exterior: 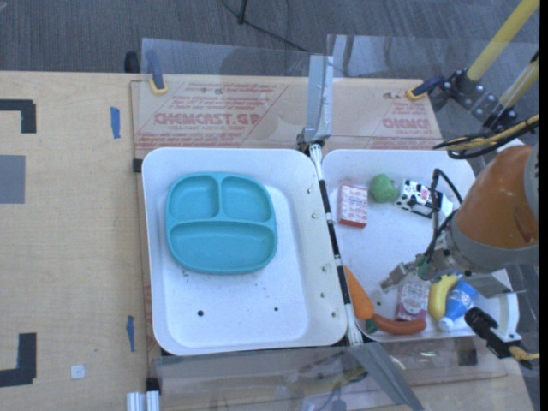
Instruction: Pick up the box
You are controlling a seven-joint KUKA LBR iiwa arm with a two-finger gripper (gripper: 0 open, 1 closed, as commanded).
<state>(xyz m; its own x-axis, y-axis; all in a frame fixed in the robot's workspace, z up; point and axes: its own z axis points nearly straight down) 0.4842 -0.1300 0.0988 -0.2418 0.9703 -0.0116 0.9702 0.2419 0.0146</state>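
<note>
Gripper (417,274) sits low in the right bin (377,163), over the clutter near the banana (440,296); can't tell its state. Box (353,205) lies well apart, untouched

My gripper (417,272) hangs low over the right bin (377,163), above a banana (439,296) and a small packet (413,296). The box (353,205) lies apart, beside a green toy (384,187). A blue tray (221,223) sits in the left bin (171,315).

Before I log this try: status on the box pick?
Gripper low in right bin, above clutter. Small red-and-white box lies untouched by left wall. Nothing blocking it.
</note>
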